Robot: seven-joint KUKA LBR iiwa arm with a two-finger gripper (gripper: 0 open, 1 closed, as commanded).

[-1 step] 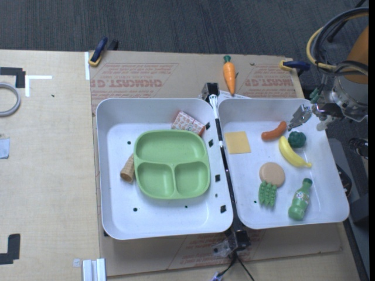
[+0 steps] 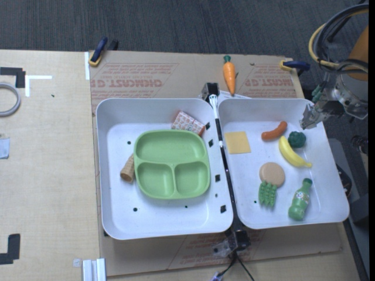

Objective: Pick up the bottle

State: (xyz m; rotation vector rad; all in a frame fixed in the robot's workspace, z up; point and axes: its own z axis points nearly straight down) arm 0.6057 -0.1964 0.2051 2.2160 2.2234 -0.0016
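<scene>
The bottle [image 2: 299, 199] is small and green with a pale label. It lies tilted near the front right corner of the right bin [image 2: 328, 214]. My gripper [image 2: 309, 120] hangs over that bin's back right edge, just above a green broccoli [image 2: 297, 139]. It is well behind the bottle and apart from it, with nothing visibly held.
In the right bin with the bottle are a red sausage [image 2: 274, 131], a banana [image 2: 293, 153], a yellow cheese slice [image 2: 237, 142], a tan round biscuit [image 2: 272, 174] and a green ridged piece [image 2: 268, 194]. The left bin [image 2: 111, 215] holds a green divided plate [image 2: 173, 164]. A carrot [image 2: 228, 75] lies behind the bins.
</scene>
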